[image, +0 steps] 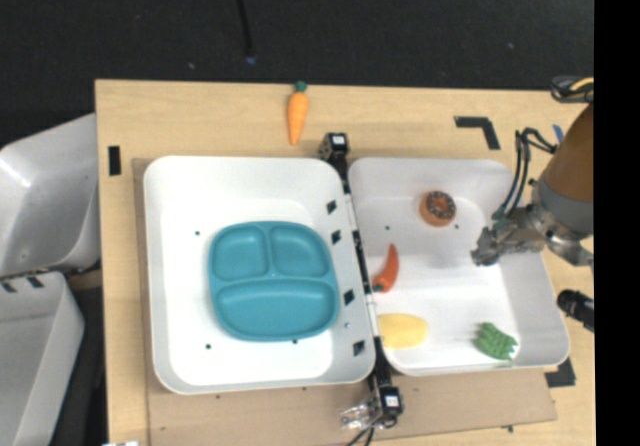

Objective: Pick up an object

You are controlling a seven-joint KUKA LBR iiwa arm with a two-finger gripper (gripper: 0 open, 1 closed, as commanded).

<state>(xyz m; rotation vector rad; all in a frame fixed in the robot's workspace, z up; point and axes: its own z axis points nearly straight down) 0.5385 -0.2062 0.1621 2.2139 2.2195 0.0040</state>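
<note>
Surroundings: you have a pale wooden bench (120,264) set against a dark floor, with white equipment at the far left edge.
Bench top, rear: a toy carrot (297,113) lies on the bare wood just behind the bins, green tip pointing away from you, outside both.
Left bin (170,334): white and shallow; it holds a teal divided plate (272,280) with three compartments, lying flat near the middle.
Divider: the two bins sit side by side, touching along a line of black clips.
Right bin (455,359): you will find four small items, well apart from one another.
Red pepper (387,269): slim, curved, red-orange, lying near the left wall, about mid-depth.
Yellow item (403,330): rounded, lemon-like, at the front left corner area, just below the pepper.
Doughnut (437,207): round, brown with speckled topping, toward the rear centre.
Green item (495,341): knobbly, leafy-looking, at the front right.
Gripper (487,247): it hangs over the right half of the right bin, between the doughnut and the green item, touching neither; nothing is seen between the fingers, and you cannot tell how far apart they are.
Arm (570,179): enters from the right.
</note>
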